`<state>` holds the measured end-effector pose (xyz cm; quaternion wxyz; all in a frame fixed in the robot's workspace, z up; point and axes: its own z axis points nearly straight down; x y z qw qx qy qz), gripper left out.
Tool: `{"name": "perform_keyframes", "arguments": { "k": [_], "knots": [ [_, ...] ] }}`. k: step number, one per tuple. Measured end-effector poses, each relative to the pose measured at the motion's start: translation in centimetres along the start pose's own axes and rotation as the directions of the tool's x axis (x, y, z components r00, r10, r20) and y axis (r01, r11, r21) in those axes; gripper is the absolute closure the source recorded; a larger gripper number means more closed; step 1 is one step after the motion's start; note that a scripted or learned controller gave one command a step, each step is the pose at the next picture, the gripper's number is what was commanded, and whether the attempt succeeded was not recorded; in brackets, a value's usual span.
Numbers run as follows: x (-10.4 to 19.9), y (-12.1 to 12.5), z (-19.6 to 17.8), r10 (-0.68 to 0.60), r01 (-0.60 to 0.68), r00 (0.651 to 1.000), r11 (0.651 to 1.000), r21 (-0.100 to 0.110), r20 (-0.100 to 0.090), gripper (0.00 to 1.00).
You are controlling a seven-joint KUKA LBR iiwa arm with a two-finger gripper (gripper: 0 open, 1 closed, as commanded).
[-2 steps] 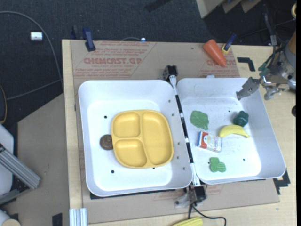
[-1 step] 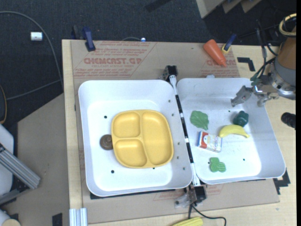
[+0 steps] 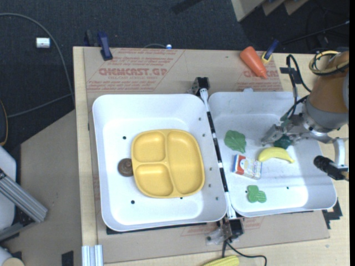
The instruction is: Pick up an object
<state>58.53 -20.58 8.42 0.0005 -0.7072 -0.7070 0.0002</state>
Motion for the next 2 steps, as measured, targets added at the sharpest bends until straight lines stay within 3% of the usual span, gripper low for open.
{"name": "perform_keyframes", "arguments": {
  "k": [1,2],
  "knots": [
    [0.0,0.1,-1.1,0.0,0.0,1.0,1.0,-0.004,0.001,1.0],
    [9.1,4.1,-3.0,-0.002,0.002,1.0,1.0,-0.003,-0.001,1.0]
  ]
}}
